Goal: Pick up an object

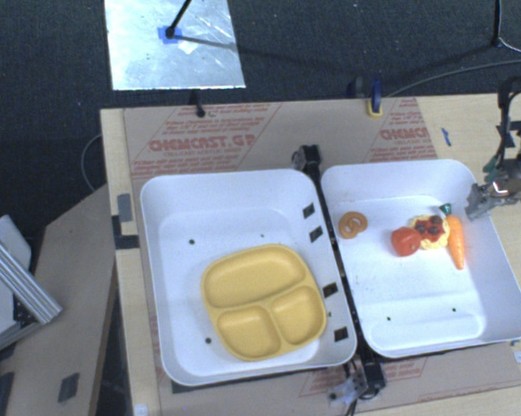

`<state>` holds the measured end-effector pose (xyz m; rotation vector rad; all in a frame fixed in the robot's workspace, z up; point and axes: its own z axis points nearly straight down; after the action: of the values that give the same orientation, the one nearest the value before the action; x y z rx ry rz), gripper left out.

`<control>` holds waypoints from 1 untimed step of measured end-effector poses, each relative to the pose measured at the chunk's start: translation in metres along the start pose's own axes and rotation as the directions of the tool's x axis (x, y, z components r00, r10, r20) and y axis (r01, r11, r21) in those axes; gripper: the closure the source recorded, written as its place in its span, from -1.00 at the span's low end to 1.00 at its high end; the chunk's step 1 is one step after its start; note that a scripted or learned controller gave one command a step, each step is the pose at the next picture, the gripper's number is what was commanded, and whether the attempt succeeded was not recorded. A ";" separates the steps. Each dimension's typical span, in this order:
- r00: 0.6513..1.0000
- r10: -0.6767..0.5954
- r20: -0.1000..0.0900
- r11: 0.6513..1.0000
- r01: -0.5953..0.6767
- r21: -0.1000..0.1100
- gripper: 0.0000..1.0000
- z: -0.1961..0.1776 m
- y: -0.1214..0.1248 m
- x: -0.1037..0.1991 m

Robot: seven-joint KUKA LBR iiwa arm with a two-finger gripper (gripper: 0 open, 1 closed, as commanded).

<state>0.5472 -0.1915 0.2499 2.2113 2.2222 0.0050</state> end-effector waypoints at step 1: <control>1.000 -0.005 -0.004 1.000 0.005 0.005 1.00 0.013 0.017 0.053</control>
<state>0.5637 -0.1380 0.2370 2.2095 2.2323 0.0038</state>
